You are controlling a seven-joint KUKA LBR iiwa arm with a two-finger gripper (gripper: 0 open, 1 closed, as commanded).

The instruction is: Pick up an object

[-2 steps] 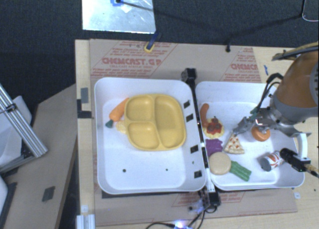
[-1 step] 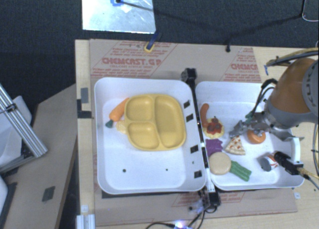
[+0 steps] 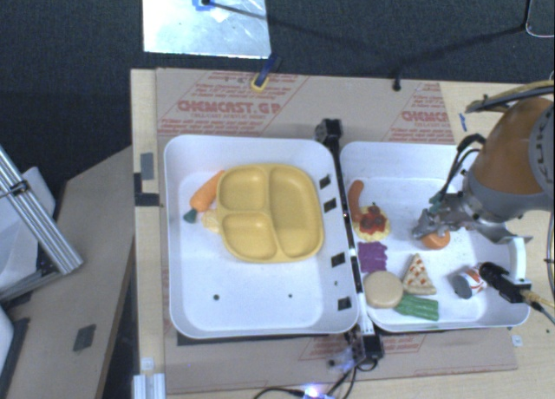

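My gripper [image 3: 431,225] hangs low over the middle of the right bin [image 3: 408,172], reaching in from the right. Just beneath its tip lies a small orange piece [image 3: 438,241], partly hidden by it. Whether the two touch is unclear. Around it in this bin lie an orange sausage [image 3: 355,194], a yellow toy with a red top [image 3: 373,222], a purple piece [image 3: 373,257], a tan round bun [image 3: 382,289], a pizza slice [image 3: 419,276], a green piece [image 3: 419,308] and a small grey and red object [image 3: 466,284].
The left bin [image 3: 191,293] holds a yellow divided plate [image 3: 264,213] with a toy carrot [image 3: 205,192] at its left edge. A black-clipped divider [image 3: 340,215] separates the bins. The arm's orange band [image 3: 520,150] looms over the right bin's right side.
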